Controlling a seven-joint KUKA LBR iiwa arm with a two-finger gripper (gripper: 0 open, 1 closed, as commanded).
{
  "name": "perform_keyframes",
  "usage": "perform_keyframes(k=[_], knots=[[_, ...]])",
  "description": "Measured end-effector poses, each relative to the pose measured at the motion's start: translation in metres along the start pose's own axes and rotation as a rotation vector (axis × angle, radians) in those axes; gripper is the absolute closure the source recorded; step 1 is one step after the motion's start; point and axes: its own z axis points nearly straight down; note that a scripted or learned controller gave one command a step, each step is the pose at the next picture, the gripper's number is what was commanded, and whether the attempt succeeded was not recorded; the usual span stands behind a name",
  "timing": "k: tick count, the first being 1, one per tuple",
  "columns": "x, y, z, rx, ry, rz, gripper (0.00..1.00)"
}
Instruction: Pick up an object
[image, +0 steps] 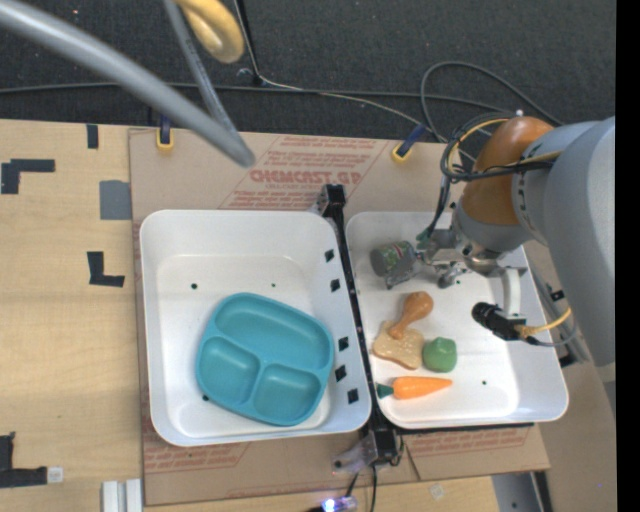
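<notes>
In the right bin (540, 400) lie a grey-green lump (392, 260) at the back left, a tan drumstick-shaped toy (405, 325), a green pepper-like piece (439, 354) and an orange carrot (420, 387). My gripper (432, 256) hangs low over the back of this bin. Its tip is right beside the grey-green lump, on that lump's right side, and it looks to be touching it. The wrist with the orange band (505, 165) rises behind it.
The left bin (170, 250) holds a teal divided plate (263, 358). A black divider strip (345, 300) runs between the bins. Cables (520, 325) trail from the wrist over the right bin's right side.
</notes>
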Motion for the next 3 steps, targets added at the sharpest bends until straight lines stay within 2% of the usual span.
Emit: perform_keyframes(k=[1,3], knots=[[0.000,0.001,-0.012,-0.004,-0.001,-0.001,1.00],[0.001,0.001,-0.128,-0.004,0.002,0.000,1.00]])
